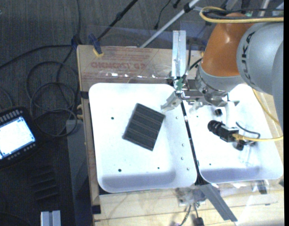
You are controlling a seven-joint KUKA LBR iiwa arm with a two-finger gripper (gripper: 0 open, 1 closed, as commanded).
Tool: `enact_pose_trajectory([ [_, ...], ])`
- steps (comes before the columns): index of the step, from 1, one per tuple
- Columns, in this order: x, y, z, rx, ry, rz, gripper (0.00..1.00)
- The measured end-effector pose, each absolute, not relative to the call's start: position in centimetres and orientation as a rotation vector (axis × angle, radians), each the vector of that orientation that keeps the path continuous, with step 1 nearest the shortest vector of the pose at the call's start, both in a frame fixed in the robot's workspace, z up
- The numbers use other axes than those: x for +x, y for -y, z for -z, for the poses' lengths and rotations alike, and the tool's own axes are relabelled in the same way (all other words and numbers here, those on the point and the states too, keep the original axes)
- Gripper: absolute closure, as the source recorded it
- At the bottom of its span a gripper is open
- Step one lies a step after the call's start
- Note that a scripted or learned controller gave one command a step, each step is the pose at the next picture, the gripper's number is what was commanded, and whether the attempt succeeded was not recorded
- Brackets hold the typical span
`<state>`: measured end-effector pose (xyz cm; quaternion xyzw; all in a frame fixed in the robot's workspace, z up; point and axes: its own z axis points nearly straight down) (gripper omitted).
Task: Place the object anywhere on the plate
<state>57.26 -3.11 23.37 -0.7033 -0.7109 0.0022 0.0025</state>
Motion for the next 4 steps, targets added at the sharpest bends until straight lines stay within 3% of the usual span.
enact_pose_trajectory([
  [1, 54.0, 2.0, -27.6, -2.12, 2.313, -0.005, 0.0],
  [2, 57.6, 0.7, -31.9, -2.111, 2.323, -0.006, 0.0],
  [3, 56.7, -3.8, -28.3, -2.123, 2.312, -0.008, 0.0],
  [4, 57.5, -1.4, -25.9, -2.128, 2.309, -0.01, 0.0],
])
